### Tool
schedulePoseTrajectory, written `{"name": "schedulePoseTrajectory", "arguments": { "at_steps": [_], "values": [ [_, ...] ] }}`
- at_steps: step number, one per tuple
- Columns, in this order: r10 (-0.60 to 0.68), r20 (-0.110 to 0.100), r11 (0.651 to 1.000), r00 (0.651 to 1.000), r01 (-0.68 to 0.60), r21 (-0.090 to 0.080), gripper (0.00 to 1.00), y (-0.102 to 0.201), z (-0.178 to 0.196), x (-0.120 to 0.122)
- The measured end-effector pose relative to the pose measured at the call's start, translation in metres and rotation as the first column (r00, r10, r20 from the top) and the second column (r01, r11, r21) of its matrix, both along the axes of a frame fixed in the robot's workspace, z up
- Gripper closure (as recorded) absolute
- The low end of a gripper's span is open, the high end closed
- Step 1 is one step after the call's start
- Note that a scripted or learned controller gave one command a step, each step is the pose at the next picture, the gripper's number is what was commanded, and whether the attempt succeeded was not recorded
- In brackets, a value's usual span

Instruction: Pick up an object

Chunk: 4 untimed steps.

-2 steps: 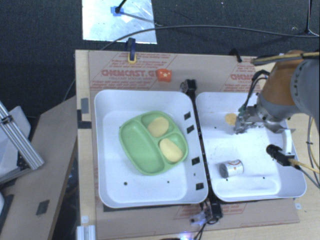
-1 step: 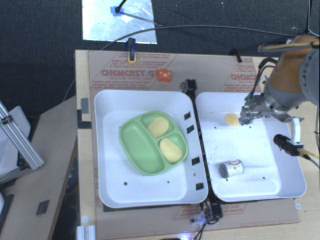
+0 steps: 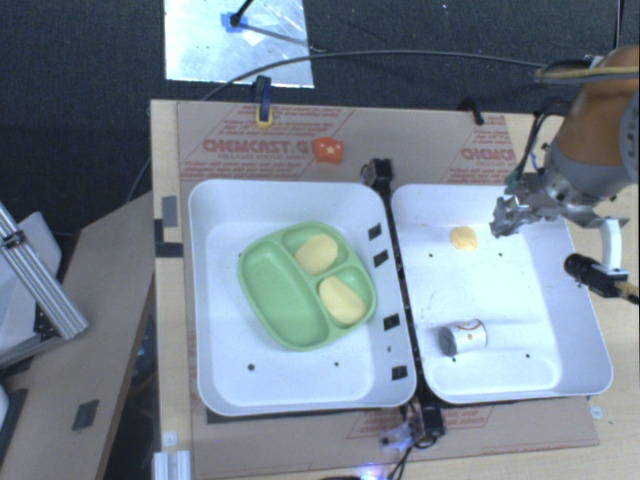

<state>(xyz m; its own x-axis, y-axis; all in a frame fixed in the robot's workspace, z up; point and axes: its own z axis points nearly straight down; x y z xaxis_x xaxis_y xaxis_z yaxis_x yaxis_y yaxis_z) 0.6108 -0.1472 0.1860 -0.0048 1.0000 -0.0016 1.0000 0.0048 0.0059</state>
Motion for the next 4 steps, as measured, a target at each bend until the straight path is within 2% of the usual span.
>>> {"name": "schedulePoseTrajectory", "arguments": {
  "at_steps": [1, 2, 3, 4],
  "values": [
    [0.001, 0.001, 1.0, 1.0, -0.001, 0.0, 1.0, 0.0, 0.055, 0.002],
    [0.005, -0.005, 1.0, 1.0, -0.005, 0.003, 1.0, 0.064, 0.05, -0.001],
    [0.005, -0.003, 1.0, 1.0, -0.005, 0.003, 1.0, 0.117, 0.058, -0.01],
    [0.004, -0.005, 1.0, 1.0, -0.004, 0.003, 1.0, 0.166, 0.05, -0.005]
  ]
}}
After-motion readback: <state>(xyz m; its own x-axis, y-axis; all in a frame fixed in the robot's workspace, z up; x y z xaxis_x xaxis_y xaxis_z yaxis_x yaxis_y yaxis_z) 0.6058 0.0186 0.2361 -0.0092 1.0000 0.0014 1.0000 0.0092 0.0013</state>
